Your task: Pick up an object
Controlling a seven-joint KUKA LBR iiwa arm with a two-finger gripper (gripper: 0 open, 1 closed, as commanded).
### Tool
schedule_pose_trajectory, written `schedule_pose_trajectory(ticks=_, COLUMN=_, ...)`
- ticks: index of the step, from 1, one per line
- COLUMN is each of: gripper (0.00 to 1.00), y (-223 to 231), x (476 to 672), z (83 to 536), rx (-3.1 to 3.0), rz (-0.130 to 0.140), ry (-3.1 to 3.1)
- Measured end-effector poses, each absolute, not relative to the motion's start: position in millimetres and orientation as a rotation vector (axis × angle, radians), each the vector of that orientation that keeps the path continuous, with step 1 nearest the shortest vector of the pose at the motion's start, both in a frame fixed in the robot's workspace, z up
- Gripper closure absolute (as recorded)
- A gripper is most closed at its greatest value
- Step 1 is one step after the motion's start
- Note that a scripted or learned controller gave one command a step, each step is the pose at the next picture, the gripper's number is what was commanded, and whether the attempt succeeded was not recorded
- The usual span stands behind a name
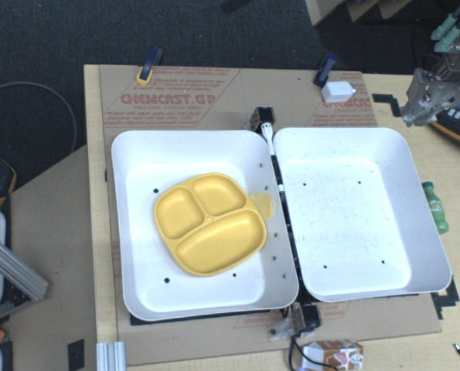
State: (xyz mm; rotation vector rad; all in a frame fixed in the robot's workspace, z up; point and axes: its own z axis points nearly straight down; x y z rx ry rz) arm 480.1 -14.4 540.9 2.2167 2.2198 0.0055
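One yellow divided plate (209, 224) lies in the left bin (129, 207).

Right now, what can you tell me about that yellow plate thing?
The yellow divided plate looks like smooth plastic, with rounded edges and three sections: two small ones at the far side and one big one nearer the camera. A little tab sticks out on its right. It lies flat, turned at a slant, on the floor of the left white bin, with nothing in its sections.
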Motion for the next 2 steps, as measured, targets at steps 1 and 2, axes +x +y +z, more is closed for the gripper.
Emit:
schedule_pose_trajectory(ticks=1, gripper=1.0, y=-10.9, x=478.2, z=412.9, rx=2.23, rz=-0.017, ry=2.227)
schedule_pose_trajectory(ticks=2, gripper=1.0, y=56.6, x=478.8, z=373.9, rx=2.217, rz=-0.006, ry=2.234)
